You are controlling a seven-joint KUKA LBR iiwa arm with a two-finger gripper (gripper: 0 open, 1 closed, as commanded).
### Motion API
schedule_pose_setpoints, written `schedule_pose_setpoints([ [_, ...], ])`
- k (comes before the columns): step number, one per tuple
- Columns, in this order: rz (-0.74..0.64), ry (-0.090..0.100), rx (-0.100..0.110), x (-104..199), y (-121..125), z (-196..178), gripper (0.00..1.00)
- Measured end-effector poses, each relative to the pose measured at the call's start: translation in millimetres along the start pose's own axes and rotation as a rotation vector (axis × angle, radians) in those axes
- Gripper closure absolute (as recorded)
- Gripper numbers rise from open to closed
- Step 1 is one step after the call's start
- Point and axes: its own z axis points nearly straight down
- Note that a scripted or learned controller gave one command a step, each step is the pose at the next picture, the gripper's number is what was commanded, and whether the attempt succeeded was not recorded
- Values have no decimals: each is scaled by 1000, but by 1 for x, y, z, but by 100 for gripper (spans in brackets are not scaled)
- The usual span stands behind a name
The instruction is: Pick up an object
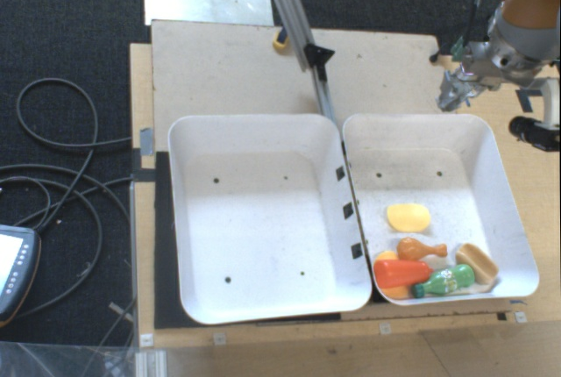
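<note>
No readable writing is showing on any of the toys; the green toy bottle (pixel 445 280) is carrying a pale label too small to make out. The tool (pixel 455 93) is hanging over the table (pixel 377 73), just past the far rim of the right bin (pixel 504 182), touching nothing, and whether it is spread or pressed together I cannot tell. Down in that bin's near corner the toys are huddling: a yellow piece (pixel 408 216), a toy drumstick (pixel 422 249), a toy carrot (pixel 400 272), the bottle beside a toy hot dog bun (pixel 477 263). The left bin (pixel 254 217) is sitting alongside.
</note>
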Motion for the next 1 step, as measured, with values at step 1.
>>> schedule_pose_setpoints([
  [1,-3,3,8,41,-12,6,100],
])
